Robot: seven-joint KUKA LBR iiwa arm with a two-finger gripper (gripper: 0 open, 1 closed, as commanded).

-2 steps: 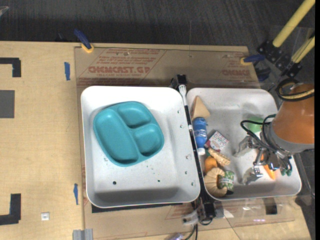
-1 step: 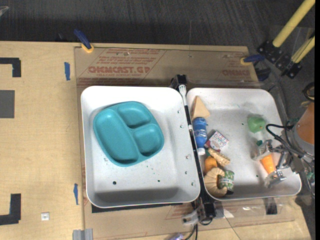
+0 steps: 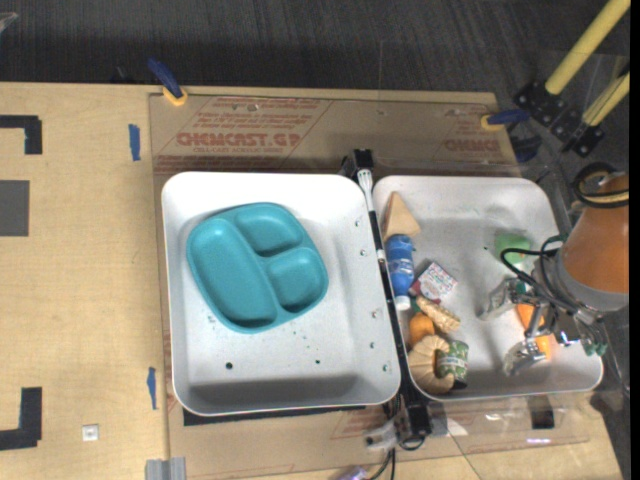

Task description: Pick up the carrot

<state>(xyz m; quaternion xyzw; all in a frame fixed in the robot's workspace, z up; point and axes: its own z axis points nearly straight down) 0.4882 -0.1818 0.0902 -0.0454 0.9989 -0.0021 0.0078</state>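
Right bin [image 3: 470, 193], clutter beside gripper [image 3: 520, 328], carrot [image 3: 527, 316]

Divided plate [image 3: 258, 265] in left bin [image 3: 190, 368], carrot [image 3: 527, 315] in right bin [image 3: 480, 193]

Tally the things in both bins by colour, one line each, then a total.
Teal, divided plastic plate: 1
Blue, bottle: 1
Green, small object: 1
Orange, carrot and small piece: 2
Tan, cone and round pastry: 2
Total: 7
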